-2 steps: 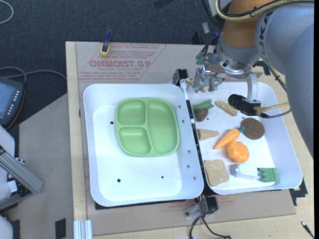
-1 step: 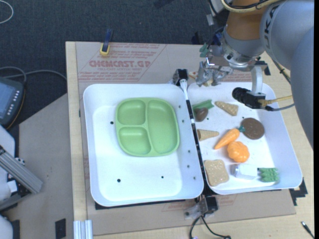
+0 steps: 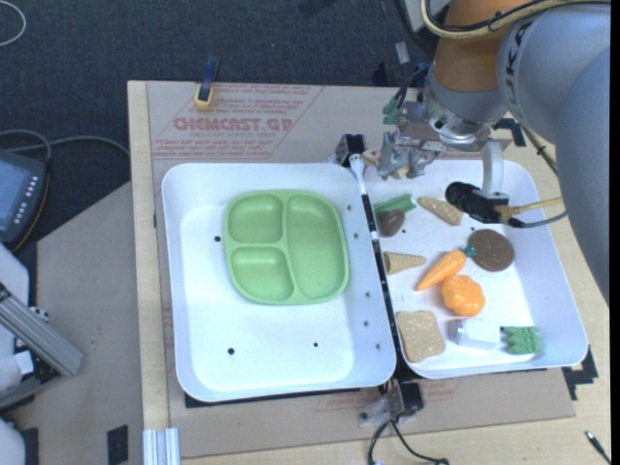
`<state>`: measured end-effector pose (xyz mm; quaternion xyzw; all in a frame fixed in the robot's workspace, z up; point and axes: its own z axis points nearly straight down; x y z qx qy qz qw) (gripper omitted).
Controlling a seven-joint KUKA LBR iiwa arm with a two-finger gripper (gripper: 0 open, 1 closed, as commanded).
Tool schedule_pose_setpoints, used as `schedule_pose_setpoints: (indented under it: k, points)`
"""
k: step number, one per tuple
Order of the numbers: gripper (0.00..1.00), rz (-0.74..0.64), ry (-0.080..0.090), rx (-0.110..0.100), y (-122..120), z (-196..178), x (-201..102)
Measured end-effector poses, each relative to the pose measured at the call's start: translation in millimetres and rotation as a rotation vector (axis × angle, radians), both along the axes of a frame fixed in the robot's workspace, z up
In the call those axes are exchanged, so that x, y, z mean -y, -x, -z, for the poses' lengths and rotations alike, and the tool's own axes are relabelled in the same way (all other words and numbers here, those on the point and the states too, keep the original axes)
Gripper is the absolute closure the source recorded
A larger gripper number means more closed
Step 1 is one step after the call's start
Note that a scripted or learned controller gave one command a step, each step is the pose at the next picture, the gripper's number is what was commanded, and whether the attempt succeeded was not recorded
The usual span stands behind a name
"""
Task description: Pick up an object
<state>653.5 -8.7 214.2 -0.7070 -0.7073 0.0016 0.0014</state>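
- The grey arm (image 3: pixel 547 56) with its orange band comes in from the right of the camera view and bends down over the far part of the right bin (image 3: pixel 560 294).
- The end effector (image 3: pixel 405 161) hangs at the far left corner of this bin, near the wall that it shares with the left bin (image 3: pixel 194 289). Whether it is spread or pressed together cannot be told, because the metal parts overlap from this angle.
- Just below the end effector lies a flat green piece (image 3: pixel 395 202), and a dark brown rounded piece (image 3: pixel 390 223) touches it on the near side.
- A tan cracker (image 3: pixel 441 209) lies to the right of the green piece, apart from it.
- In the middle of the right bin are a pale cone (image 3: pixel 403 261), a carrot (image 3: pixel 441 268) lying at a slant, and an orange fruit (image 3: pixel 463 294) just beside the carrot's thick end.
- A round brown cookie (image 3: pixel 492 250) lies close to the carrot's leafy tip.
- On the near side are a bread slice (image 3: pixel 421 335), a white bottle (image 3: pixel 477 334) lying on its side, and a green block (image 3: pixel 521 340) just beside the bottle.
- The left bin holds a green divided plate (image 3: pixel 287 246), which lies flat.
- Both bins stand on a tabletop (image 3: pixel 242 124) with red print.
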Motion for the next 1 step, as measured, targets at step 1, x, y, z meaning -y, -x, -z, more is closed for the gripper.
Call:
schedule_pose_setpoints:
  k: [1]
  points:
    - [1.0, 0.002, 0.0, 0.001, 10.0, -4.4, 2.2]
